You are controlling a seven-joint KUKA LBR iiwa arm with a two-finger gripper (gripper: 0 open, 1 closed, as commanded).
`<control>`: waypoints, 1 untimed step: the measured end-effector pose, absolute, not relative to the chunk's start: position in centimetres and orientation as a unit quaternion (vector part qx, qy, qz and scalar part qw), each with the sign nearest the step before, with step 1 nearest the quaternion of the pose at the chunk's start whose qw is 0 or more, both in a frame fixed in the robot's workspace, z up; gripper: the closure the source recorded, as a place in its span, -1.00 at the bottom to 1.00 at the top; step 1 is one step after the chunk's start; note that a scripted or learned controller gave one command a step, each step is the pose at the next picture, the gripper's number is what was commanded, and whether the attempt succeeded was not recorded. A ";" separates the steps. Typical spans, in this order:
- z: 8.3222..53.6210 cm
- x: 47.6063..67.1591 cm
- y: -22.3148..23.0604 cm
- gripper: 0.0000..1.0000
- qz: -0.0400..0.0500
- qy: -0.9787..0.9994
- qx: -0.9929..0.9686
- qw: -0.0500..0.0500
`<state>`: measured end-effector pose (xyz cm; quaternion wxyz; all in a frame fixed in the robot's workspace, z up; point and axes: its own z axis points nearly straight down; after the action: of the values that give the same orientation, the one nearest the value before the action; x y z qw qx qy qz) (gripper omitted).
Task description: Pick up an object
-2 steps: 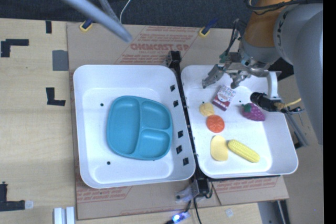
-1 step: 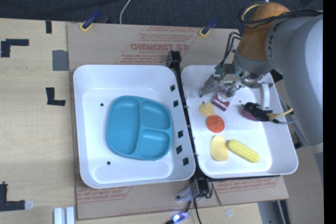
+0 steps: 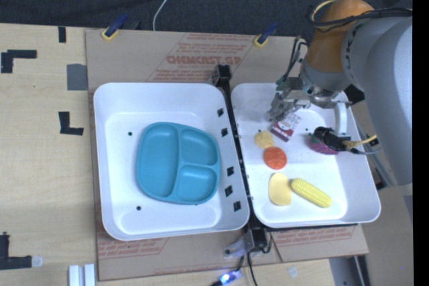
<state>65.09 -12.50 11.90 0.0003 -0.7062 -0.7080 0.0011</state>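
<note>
The end effector [image 3: 287, 107] is low in the right bin [image 3: 352, 184], at its far side, right over a small packet [image 3: 288, 125]. I cannot tell if the end effector is spread or pressed together, or if it has the packet. This looks like the grab step. Next, I think it must close on the packet and lift straight up. Just left of the packet lies a yellow bit [image 3: 263, 139]. Nearer are a red ball [image 3: 275, 157] and a corn [image 3: 310, 192]. The left bin [image 3: 120, 130] holds a blue plate [image 3: 177, 163].
</note>
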 end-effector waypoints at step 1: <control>17.3 64.6 -13.3 1.00 -0.001 -0.707 -0.707 -0.002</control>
<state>64.63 -13.29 17.31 -0.0019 -0.7068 -0.7074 -0.0011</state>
